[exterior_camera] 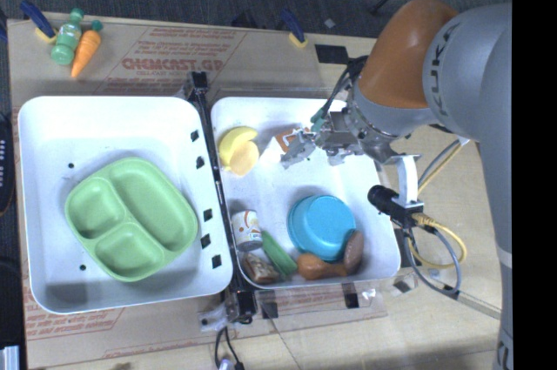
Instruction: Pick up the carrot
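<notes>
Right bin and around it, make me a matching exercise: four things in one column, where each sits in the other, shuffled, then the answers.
Things:
1. green tray
2. blue bowl
3. lemon
4. carrot

Places:
A. right bin, upper left
B. on the cardboard above the left bin
C. left bin
D. right bin, lower middle

Pairs: 1-C, 2-D, 3-A, 4-B

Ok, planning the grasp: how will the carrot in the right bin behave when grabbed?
The carrot looks like smooth toy plastic: probably stiff, light, somewhat slippery. Its rounded taper may roll. It sits beside the blue bowl, which may get nudged.
</notes>
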